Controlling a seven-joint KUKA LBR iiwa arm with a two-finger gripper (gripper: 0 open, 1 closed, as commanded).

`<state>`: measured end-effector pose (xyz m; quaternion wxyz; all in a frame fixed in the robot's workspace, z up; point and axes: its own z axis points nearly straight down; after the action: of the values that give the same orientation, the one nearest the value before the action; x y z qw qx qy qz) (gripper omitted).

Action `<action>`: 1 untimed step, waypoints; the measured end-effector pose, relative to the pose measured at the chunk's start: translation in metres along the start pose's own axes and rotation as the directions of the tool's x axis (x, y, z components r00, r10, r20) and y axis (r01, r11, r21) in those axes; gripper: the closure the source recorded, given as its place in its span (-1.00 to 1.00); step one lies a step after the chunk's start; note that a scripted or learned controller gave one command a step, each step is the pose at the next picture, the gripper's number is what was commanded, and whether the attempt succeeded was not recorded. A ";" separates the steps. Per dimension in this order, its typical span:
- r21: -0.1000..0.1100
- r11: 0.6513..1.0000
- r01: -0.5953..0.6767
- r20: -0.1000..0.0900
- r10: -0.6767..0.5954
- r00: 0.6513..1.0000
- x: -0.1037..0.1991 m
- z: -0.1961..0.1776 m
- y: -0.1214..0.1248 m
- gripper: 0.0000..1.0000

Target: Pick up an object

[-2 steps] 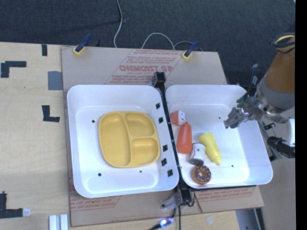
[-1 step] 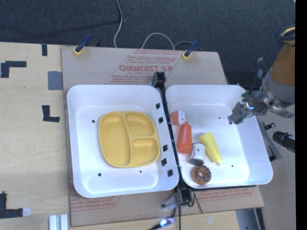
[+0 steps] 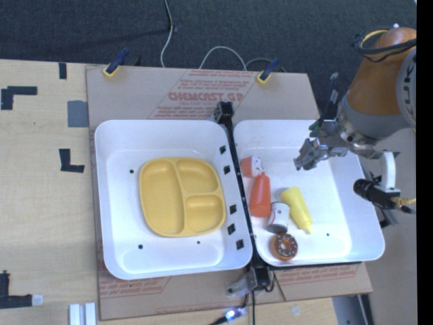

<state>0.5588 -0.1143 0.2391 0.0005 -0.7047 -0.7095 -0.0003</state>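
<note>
From the overhead camera, you see the hand (image 3: 306, 160) poised over the upper part of the right-hand shallow white plastic bin (image 3: 352, 246), nothing between its fingers, though whether they are spread or closed you cannot tell. The candidates lie below it: an orange plastic bottle (image 3: 260, 195), a yellow squeeze bottle (image 3: 297, 207) and a chocolate-glazed toy doughnut (image 3: 284, 247). This looks like the approach step, so your next move calls for choosing one target, centring above it and descending.

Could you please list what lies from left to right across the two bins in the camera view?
Yellow tray → orange bottle → yellow bottle → gripper.
</note>
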 end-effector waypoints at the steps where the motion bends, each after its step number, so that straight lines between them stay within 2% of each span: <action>1: 0.002 1.000 -0.001 0.001 0.001 1.000 0.051 0.014 0.006 1.00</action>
<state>0.5647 -0.0631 0.2251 0.0008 -0.7052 -0.7091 0.0005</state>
